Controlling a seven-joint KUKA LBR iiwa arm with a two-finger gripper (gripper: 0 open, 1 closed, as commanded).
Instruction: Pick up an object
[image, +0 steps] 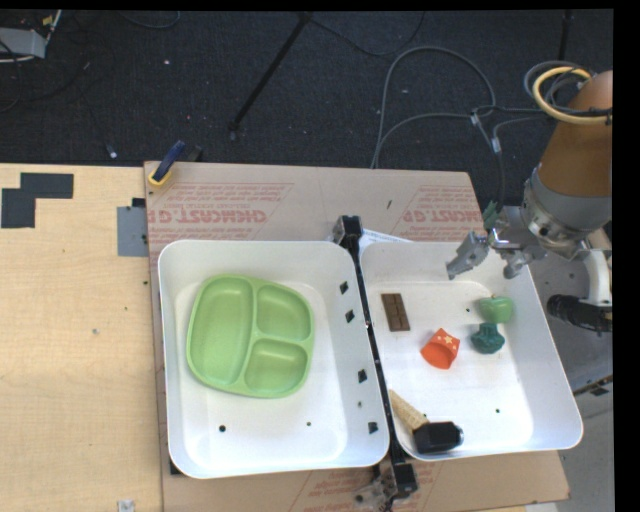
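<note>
Now my jaws (490, 255) hang spread apart, gripping nothing, at the upper right over the right bin (560, 420). Two white bins sit on the desk. Right bin: one flat brown bar (396, 312), one orange block (439, 349), two green lumps (491, 324), one wooden-handled black brush (427, 428). Left bin (170, 300): one glossy three-compartment green plate (250, 335). Cardboard (220, 205) print is upside down.
</note>
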